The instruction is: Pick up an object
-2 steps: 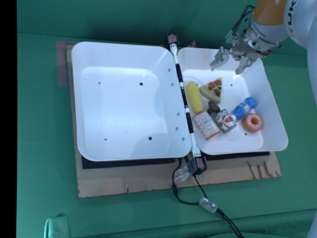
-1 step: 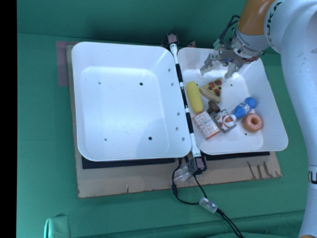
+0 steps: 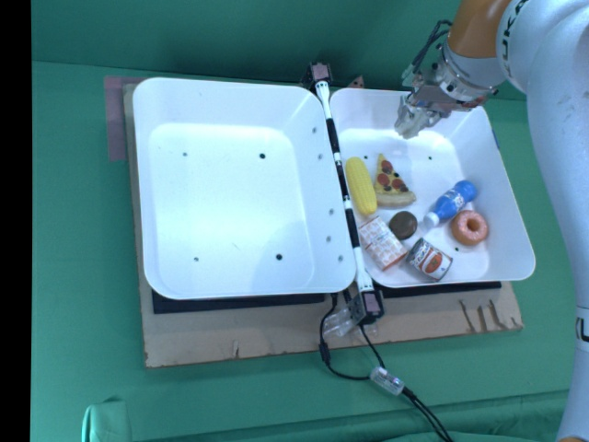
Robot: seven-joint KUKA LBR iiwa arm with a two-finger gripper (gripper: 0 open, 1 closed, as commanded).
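In the right bin (image 3: 502, 168) lie a yellow corn cob (image 3: 360, 184), a pizza slice (image 3: 391, 180), a blue-and-white bottle (image 3: 450, 202), a pink donut (image 3: 469, 227), a dark brown ball (image 3: 402, 224), a red can (image 3: 428, 259) and an orange-white carton (image 3: 380, 243). My gripper (image 3: 411, 123) hangs over the far part of that bin, above bare white floor and behind the pizza slice. Nothing shows between its fingers.
The left bin (image 3: 230, 187) stands beside the right one, with a black-and-white divider rail (image 3: 339, 159) between them. Both rest on a brown board (image 3: 276, 339). A cable (image 3: 386, 380) trails off the front of the board over green cloth.
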